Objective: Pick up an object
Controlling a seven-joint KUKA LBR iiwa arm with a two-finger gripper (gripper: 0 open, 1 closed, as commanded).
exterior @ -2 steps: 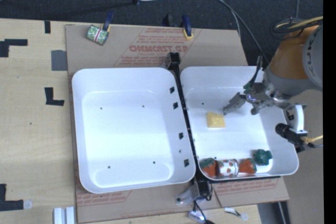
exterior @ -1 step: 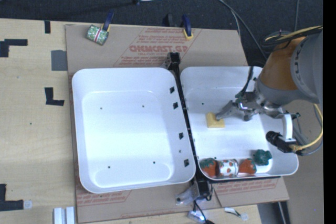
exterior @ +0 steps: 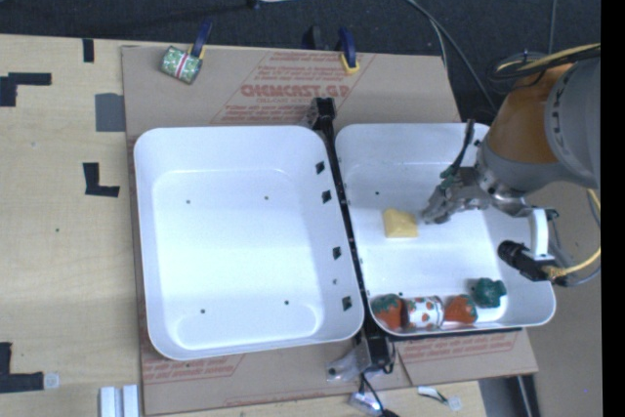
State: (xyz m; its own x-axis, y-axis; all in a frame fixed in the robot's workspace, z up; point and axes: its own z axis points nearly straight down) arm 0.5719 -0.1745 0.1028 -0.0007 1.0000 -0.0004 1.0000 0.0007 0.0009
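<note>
Claw (exterior: 437,210): low in right bin, just right of yellow block; open or closed, cannot tell.
Right bin (exterior: 410,142): also toys along near wall.
Yellow block (exterior: 400,224): on bin floor.
Progress: nothing lifted; grasp and raise remain.

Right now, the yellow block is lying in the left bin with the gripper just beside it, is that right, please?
Not quite: the yellow block lies in the right bin, not the left one. The rest holds, since the camera view shows the gripper just beside it, to its right.
</note>
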